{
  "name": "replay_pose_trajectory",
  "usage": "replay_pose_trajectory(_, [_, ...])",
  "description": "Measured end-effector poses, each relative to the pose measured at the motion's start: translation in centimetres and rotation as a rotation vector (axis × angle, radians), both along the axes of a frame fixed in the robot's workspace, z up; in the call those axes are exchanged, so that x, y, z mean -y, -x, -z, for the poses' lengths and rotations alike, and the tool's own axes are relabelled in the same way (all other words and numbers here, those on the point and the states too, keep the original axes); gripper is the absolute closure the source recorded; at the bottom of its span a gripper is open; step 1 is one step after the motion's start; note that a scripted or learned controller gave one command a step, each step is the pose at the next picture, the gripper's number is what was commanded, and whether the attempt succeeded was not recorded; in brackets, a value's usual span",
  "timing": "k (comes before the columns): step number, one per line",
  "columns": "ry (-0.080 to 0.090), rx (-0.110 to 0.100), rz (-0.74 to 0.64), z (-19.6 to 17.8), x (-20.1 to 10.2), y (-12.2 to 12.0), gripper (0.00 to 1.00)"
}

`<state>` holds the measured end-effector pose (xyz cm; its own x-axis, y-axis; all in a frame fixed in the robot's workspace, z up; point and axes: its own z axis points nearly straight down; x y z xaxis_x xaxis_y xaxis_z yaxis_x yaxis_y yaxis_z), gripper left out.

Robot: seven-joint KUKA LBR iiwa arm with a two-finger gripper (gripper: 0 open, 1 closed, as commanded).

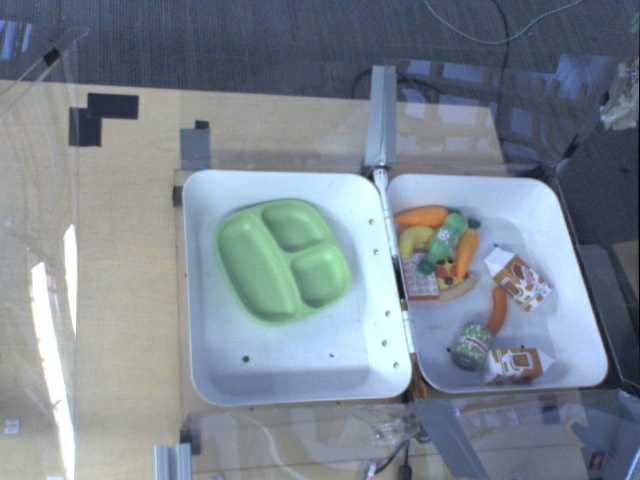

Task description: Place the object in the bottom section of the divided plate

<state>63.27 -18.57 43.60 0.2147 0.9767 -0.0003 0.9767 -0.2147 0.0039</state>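
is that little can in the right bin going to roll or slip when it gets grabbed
The can appears to lie tilted against the small carton, so a nudge would probably roll it. Its rounded, likely smooth side could slip in the jaws. It looks small, probably light and stiff.

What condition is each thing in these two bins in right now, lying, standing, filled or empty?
Green divided plate: flat in the left bin, all three sections empty.
Toy food pile: heaped at the right bin's upper left.
Small can: tipped on its side.
Two little cartons: lying flat, apart.
Loose carrot: lying between the cartons.
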Motion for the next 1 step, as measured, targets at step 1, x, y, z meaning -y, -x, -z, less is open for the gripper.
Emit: replay_pose_trajectory(1, [-0.001, -0.001, 0.188, 0.06, 1.2, -3.67, 1.0])
